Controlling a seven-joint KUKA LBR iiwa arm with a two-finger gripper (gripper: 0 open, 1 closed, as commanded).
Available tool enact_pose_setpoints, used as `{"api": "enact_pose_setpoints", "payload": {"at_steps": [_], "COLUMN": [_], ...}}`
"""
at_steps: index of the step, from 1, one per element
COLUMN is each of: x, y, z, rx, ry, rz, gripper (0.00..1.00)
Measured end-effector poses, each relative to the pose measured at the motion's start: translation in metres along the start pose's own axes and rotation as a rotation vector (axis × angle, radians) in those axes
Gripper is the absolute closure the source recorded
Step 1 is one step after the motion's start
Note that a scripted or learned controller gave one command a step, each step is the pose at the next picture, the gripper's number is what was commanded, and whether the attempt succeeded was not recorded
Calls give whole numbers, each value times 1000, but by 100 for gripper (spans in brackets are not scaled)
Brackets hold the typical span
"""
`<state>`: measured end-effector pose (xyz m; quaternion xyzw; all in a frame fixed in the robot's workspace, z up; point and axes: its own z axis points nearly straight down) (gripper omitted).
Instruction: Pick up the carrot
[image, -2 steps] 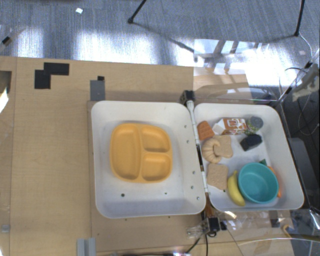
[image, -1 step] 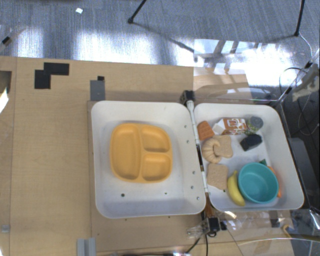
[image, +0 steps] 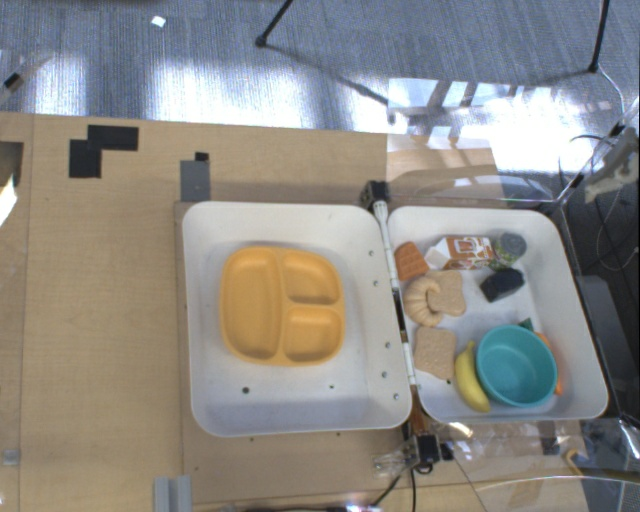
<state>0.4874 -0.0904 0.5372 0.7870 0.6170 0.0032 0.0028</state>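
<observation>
Two white bins are sitting side by side on the bench (image: 100, 320), their inner rims touching along a hinge-like strip.

The carrot (image: 556, 372) is lying in the right bin (image: 572, 290), in its near right corner. It is showing as a thin orange sliver curving round the right side of a teal bowl (image: 515, 366), which is covering most of it. The sliver is lying between the bowl and the bin's right wall, and whether it is touching the wall is hard to tell.

A banana (image: 470, 378) is curving along the bowl's left side, touching it. A square slice of bread (image: 435, 352) is lying just left of the banana, against the bin's left wall. Beyond it a bagel (image: 422, 300) is resting with a second slice (image: 452, 293) tucked against its right side. A brown cracker (image: 409, 261) is lying at the far left corner, and a small carton (image: 468, 250) is lying just to its right. A grey can (image: 511, 244) is sitting next to the carton near the far wall, and a black block (image: 501, 284) is lying tilted just in front of the can, well apart from the carrot.

The left bin (image: 290, 405) is holding a yellow divided plate (image: 283, 305), which is lying flat near its middle.
</observation>
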Motion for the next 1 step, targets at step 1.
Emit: {"api": "enact_pose_setpoints", "payload": {"at_steps": [1], "x": [0], "y": [0], "z": [0], "rx": [0], "ry": [0], "rz": [0], "gripper": [0]}}
